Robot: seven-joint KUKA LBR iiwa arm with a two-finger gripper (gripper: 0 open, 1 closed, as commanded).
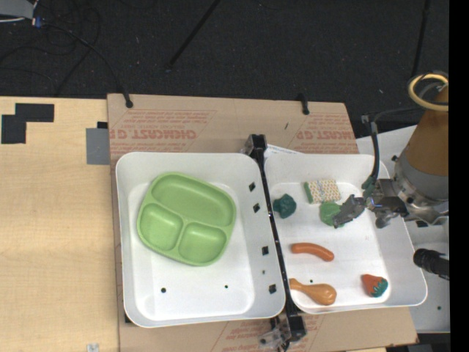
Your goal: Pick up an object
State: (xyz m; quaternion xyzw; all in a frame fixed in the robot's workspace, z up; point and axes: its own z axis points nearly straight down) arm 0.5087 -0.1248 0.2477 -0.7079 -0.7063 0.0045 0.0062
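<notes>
Apparently the green lump [330,213] in the right bin [410,299] is the target: it lies just left of the fingers [350,211], which stand open and hold nothing. The step looks like the approach; closing around it comes next. A patterned block [323,191] sits close behind, a dark green ball [284,206] farther left.

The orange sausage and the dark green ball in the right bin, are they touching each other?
Apart. The camera view shows bare white bin floor between the orange sausage and the dark green ball, which lies above and to its left.
</notes>
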